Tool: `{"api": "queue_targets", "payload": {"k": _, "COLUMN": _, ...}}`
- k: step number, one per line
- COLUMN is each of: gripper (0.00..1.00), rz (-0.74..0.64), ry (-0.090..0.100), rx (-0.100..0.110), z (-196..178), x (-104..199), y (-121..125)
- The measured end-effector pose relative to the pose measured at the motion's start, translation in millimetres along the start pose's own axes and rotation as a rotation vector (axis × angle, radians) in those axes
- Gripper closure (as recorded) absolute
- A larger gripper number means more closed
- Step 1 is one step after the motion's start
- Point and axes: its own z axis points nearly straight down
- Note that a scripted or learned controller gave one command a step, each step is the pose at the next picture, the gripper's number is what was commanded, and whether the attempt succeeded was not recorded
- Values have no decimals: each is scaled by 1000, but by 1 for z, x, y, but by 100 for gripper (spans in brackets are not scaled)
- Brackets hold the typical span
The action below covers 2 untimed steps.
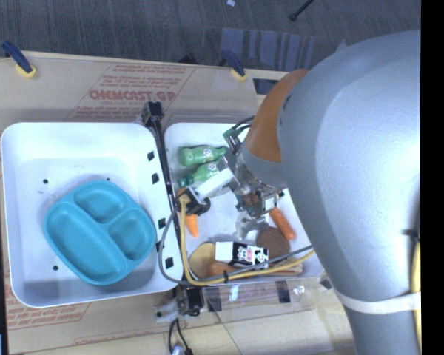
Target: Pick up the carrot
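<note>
An orange carrot [283, 224] lies in the right bin [207, 132], near its right side. A second small orange piece [192, 225] lies by the bin's left wall. My gripper [253, 202] hangs low over the middle of the right bin, just left of and slightly above the carrot. The grey arm and its orange band cover the bin's right part. Nothing shows as held.
Two green bottles [202, 155] [201, 174] lie at the back of the right bin. A brown round item [271, 241], a black-and-white box [249, 254] and a tan object [202, 257] crowd its front. A blue divided plate [98, 231] sits in the left bin [29, 154].
</note>
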Motion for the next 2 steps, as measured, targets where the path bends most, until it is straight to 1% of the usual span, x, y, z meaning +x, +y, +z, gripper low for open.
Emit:
{"api": "queue_targets", "payload": {"k": 1, "gripper": 0, "rz": 110, "ry": 1, "rx": -1, "z": 1, "x": -39, "y": -11}}
{"api": "queue_targets", "payload": {"k": 2, "gripper": 0, "rz": 115, "ry": 6, "rx": 0, "z": -1, "x": 24, "y": -22}}
